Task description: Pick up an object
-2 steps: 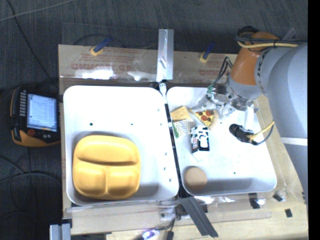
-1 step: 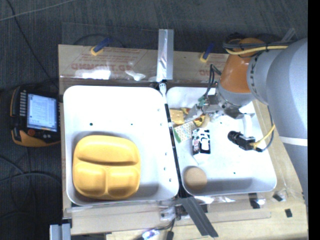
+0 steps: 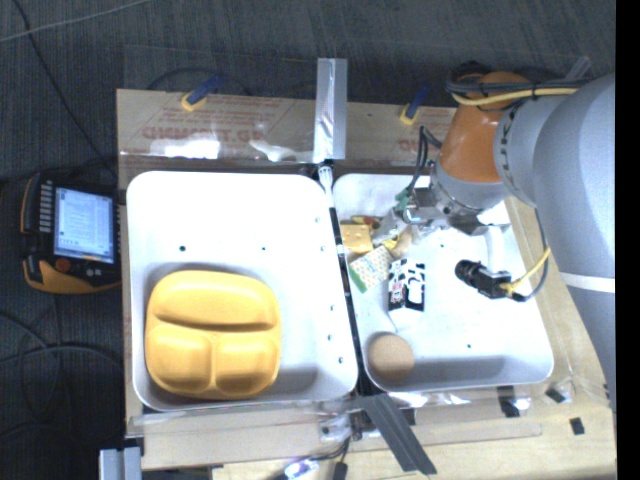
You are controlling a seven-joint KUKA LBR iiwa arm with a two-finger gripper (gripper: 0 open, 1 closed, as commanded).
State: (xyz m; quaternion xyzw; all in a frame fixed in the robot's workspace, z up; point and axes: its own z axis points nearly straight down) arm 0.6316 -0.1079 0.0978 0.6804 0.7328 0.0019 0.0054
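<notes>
My jaws [image 3: 408, 211] hang low over the far end of the right bin [image 3: 520, 353], under my orange wrist band. Whether they stand apart or together I cannot tell; my own wrist covers them.

Nearest to me, just beside and slightly toward the divider, lies a small pile of things: a yellow block [image 3: 354, 235] against the bin's inner wall, and next to it a pale speckled card [image 3: 372, 263]. Their outlines run into one another, so I judge the block squarish with no clear long axis, while the card lies tilted, its long side running diagonally away from me toward the near edge of the worktop.

A little further on that same line rests a black and white packet [image 3: 407, 284], its long axis roughly along the bin's length, pointing from me toward the near wall. It lies apart from the pile, flat on bare bin floor, so I judge it the easiest of the 3 to close on.

Further still, at the near wall, sits a brown ball [image 3: 390, 353], round, with no axis to align to.

Farthest, across the divider in the left bin [image 3: 200, 198], lies a large yellow foam shape [image 3: 212, 330], too broad for me, I judge.
</notes>
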